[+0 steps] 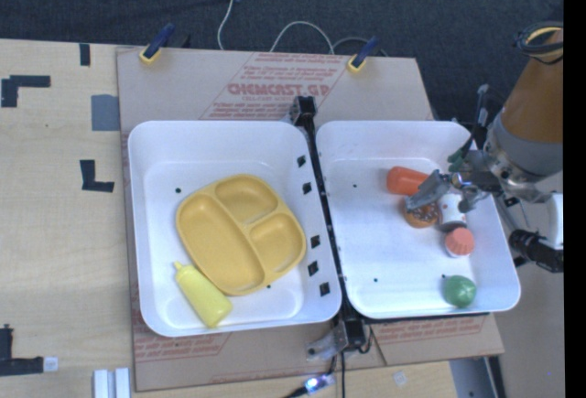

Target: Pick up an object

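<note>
The gripper [438, 195] is seen low in the right bin [366, 277], just above a small round brown object [421, 215] and beside an orange piece [405, 178]; whether it is spread or closed cannot be told. A pink-orange ball [460, 242] and a green ball [459, 290] lie nearer the bin's front-right corner. In the left bin [151, 204], 1 yellow divided plate [241, 232] and 1 yellow bottle [202, 293] are found.
</note>
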You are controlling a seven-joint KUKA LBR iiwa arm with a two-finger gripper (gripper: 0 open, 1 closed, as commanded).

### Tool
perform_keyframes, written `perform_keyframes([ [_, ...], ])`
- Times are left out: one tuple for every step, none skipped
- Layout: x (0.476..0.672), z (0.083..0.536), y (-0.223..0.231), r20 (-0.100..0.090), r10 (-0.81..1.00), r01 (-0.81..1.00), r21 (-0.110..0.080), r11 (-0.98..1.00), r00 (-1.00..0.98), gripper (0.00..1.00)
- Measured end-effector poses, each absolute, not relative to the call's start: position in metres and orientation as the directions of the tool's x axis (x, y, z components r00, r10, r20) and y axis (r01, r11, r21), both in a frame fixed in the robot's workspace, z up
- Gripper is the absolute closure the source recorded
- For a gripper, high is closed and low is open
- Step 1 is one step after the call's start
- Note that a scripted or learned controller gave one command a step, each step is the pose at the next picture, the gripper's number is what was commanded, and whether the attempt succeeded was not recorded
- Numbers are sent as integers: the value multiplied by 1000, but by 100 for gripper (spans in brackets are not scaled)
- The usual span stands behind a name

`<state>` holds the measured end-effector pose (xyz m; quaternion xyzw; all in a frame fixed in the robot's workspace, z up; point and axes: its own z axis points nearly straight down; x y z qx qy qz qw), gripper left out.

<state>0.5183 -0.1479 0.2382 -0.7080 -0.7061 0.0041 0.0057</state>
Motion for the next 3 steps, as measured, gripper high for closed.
perform_keyframes([
  [521, 245, -147, 0, 1000, 1000, -2, 1, -1, 0],
  [518, 201, -147, 1, 1000, 1000, -6, 0, 0, 0],
  [517, 157, -145, 1, 1000, 1000, -6, 1, -1, 0],
])
